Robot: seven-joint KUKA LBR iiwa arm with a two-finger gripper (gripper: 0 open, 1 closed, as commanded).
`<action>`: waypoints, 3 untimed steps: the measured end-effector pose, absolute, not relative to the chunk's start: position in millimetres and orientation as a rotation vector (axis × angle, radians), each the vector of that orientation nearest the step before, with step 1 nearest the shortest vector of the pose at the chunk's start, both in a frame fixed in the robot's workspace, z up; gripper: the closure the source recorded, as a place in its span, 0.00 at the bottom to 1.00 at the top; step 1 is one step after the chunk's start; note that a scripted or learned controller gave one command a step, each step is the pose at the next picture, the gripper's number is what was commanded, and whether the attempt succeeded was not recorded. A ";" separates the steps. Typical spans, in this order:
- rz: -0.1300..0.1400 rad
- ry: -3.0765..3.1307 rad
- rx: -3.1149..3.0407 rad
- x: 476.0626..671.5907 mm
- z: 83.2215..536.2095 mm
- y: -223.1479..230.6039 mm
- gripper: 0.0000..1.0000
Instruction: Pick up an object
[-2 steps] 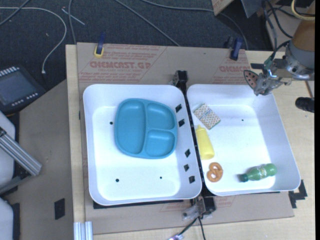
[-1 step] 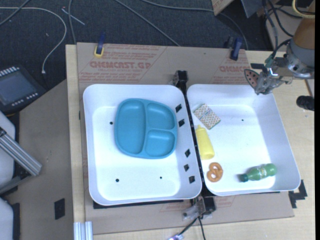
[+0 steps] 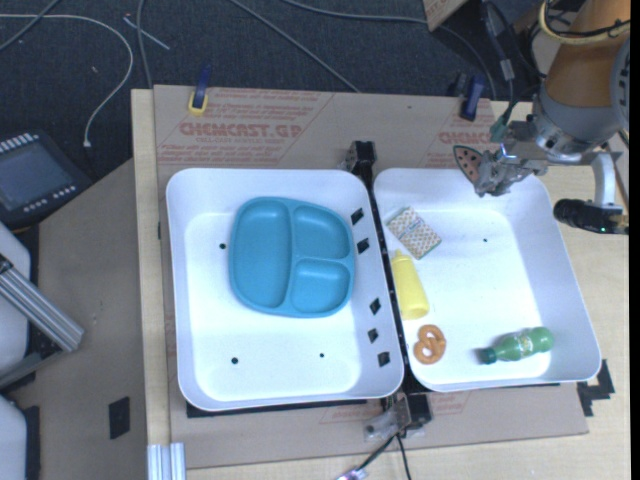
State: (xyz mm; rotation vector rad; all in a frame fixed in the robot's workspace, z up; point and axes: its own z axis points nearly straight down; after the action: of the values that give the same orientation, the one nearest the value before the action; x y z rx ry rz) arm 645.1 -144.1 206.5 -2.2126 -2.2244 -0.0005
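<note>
One fixed camera looks down at a slant on both white bins (image 3: pixel 190 268) from above

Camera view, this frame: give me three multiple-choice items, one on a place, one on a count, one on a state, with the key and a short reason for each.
1. Where does the blue divided plate lie?
A. in the left bin
B. in the right bin
C. on the bench outside the bins

2. How many objects lie in the right bin?
A. two
B. four
C. six

3. How does the green bottle rest?
A. upright
B. on its side
C. held by the gripper

Key:
1 A: the blue divided plate sits in the left bin.
2 B: the right bin holds a checkered packet, a yellow block, a pretzel and the green bottle.
3 B: the bottle lies flat near the bin's front right corner, far from the gripper over the back edge.
</note>
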 end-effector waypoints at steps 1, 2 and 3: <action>-0.002 -2.226 -2.213 646.3 214.2 -99.2 1.00; -0.001 -2.226 -2.212 649.0 209.6 -38.1 1.00; 0.000 -2.225 -2.212 642.4 204.5 14.4 1.00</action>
State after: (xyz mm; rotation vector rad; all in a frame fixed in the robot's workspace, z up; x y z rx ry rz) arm 642.4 14.4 204.5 -2.2120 -2.2248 0.0000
